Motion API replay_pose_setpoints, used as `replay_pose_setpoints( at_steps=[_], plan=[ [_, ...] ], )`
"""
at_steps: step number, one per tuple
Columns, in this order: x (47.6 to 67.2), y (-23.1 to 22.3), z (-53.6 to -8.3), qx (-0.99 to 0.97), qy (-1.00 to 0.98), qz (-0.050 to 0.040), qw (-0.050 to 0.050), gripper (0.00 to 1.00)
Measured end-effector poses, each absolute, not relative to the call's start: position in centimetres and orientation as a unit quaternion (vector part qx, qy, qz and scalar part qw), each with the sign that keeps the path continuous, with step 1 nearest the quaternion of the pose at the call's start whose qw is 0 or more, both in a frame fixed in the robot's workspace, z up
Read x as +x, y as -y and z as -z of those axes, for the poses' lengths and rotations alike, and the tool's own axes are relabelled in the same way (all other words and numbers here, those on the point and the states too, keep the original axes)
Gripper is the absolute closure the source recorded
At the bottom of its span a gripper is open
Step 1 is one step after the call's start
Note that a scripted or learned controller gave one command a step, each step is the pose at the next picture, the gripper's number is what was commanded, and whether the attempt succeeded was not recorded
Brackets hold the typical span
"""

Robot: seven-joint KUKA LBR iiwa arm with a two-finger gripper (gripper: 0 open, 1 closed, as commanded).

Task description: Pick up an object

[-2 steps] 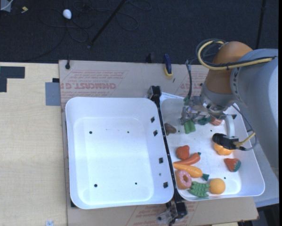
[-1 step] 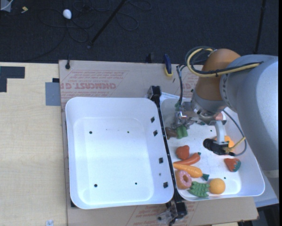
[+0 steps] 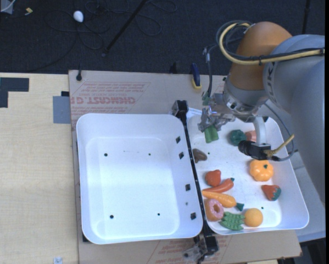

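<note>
Green blocky toy (image 3: 210,134) clamped in the metal hand (image 3: 210,126) over the glossy right bin (image 3: 296,202).

place: probably robotics lab | cues: bench (image 3: 27,164), white bins (image 3: 93,131), loose cables (image 3: 153,15) on dark floor

Two white bins (image 3: 131,232); about ten toy foods (image 3: 261,170) in the right bin.

Red printed lettering runs upside down along the far edge of the cardboard sheet (image 3: 126,89) under the two white bins, its large line appearing to read "CHEMCRAFT" or similar, too blurred to confirm, with smaller illegible lines around it.
</note>
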State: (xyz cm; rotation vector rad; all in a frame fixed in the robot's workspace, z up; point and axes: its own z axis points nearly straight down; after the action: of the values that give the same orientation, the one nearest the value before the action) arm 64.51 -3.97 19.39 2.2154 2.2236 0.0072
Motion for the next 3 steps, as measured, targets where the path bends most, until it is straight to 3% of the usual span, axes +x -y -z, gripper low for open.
replay_pose_setpoints(
  at_steps=[1, 2, 3],
  plan=[
    [64.4, -0.4, -24.4, 0.706, -0.708, 0.0003, -0.001, 1.0],
    [58.6, -3.2, -23.4, 0.706, -0.708, 0.0027, -0.003, 1.0],
    [61.0, -3.7, -37.1, 0.707, -0.708, -0.0036, 0.003, 1.0]
  ],
)
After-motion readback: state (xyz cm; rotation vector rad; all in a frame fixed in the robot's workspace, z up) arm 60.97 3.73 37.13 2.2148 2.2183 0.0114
